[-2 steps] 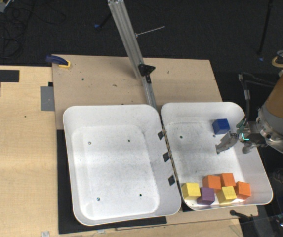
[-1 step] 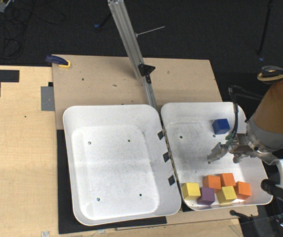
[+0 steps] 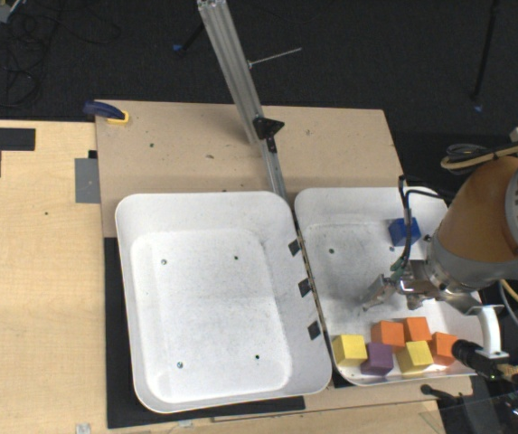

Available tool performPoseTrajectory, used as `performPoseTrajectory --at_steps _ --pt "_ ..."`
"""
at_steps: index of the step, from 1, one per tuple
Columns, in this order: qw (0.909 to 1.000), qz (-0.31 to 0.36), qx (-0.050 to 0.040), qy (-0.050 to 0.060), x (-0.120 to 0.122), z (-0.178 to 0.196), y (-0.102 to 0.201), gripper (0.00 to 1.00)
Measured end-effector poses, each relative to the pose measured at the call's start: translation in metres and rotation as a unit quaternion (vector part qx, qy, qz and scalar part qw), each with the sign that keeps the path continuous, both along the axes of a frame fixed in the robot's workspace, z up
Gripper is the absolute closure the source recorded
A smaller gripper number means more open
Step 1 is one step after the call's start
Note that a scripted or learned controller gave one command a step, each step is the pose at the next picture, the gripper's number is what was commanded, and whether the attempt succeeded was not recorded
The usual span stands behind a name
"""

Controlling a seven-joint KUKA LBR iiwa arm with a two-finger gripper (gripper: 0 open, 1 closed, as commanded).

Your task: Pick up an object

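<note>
A cluster of small blocks lies in the near corner of the right bin (image 3: 349, 215): a yellow block (image 3: 351, 347) on the left, a purple block (image 3: 381, 358) beside it, an orange block (image 3: 388, 334) just behind the purple one, a second yellow block (image 3: 413, 357), another orange block (image 3: 418, 328) behind that, and a third orange block (image 3: 444, 347) at the right end. The blocks sit close together, several touching. A blue block (image 3: 403, 231) rests well apart from them, near the bin's far right side. The gripper (image 3: 394, 289) hangs low over the bin floor between the blue block and the cluster, just behind the orange blocks. I cannot tell its state, and no block is seen in it. The left bin (image 3: 150, 220) lies beside the right one, with 3 black clips (image 3: 304, 287) along their shared edge.
</note>
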State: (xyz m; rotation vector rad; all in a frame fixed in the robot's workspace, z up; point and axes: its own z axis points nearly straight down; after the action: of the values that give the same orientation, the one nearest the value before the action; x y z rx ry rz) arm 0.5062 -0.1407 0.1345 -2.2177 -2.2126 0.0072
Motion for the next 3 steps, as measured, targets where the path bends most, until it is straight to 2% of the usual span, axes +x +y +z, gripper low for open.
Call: performPoseTrajectory --at_steps 1,2,3 --pt "1.0 -0.001 -0.0005 -0.004 0.001 -0.042 0.0 0.0" --pt "1.0 -0.005 0.0003 -0.003 0.0 -0.032 -0.001 1.0" --pt "1.0 0.002 -0.0014 -0.006 0.008 0.019 0.006 1.0"
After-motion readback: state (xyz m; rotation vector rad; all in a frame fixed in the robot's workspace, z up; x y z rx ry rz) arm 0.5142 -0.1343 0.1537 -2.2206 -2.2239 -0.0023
